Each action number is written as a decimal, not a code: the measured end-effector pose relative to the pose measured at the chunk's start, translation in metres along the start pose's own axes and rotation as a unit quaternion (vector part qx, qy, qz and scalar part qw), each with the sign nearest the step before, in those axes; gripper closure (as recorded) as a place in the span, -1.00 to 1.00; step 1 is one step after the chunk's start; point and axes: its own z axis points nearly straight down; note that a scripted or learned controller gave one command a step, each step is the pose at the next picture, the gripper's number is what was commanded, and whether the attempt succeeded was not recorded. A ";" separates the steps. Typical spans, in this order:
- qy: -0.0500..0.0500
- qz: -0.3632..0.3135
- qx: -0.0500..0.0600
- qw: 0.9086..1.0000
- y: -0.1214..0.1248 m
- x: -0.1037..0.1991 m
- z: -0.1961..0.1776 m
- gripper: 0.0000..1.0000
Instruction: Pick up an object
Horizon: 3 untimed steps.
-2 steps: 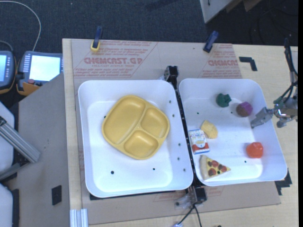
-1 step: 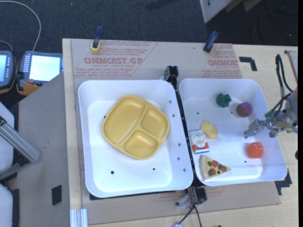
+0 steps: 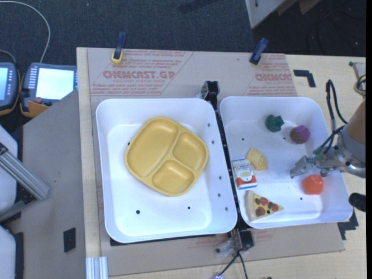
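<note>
Orange tomato [image 3: 313, 184] beside claw [image 3: 304, 166]

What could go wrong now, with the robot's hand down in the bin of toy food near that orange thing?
The hand sits just beside the round orange toy, not around it, so it may close on nothing or nudge the toy away. The purple ball lies close behind, and a sweep of the arm could knock it. Both look round, so they might roll toward the right bin's wall.

Dark carpet floor [image 3: 145, 16] around bench [image 3: 186, 68]
</note>
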 end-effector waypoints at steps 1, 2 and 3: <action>-0.002 0.000 -0.004 1.000 0.002 -0.001 -0.014 1.00; -0.004 -0.001 -0.007 1.000 0.010 -0.005 -0.075 1.00; -0.004 -0.001 -0.007 1.000 0.011 -0.006 -0.128 1.00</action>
